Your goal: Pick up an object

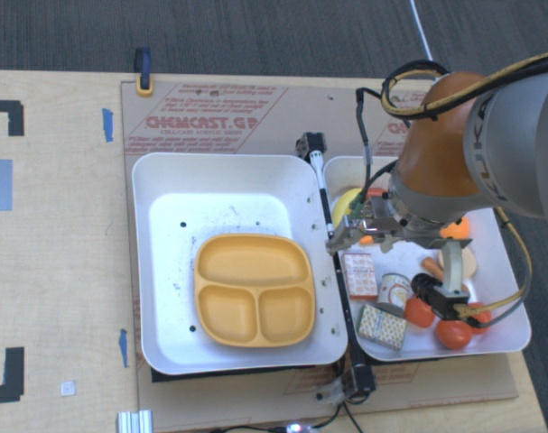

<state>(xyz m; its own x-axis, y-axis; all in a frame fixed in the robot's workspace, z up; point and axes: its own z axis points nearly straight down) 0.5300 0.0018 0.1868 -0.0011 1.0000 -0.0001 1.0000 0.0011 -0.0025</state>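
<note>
End effector (359,226) low by right bin (517,336) left wall (crowded); left bin (156,269) roomier

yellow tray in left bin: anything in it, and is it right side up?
Empty and right side up: the yellow tray lies flat in the left bin, its three compartments facing up, all bare.

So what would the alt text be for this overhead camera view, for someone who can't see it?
A grey and orange robot arm reaches from the right over the right white bin, which holds small items including a red tomato and a patterned box. The left white bin holds a yellow three-compartment tray.
</note>
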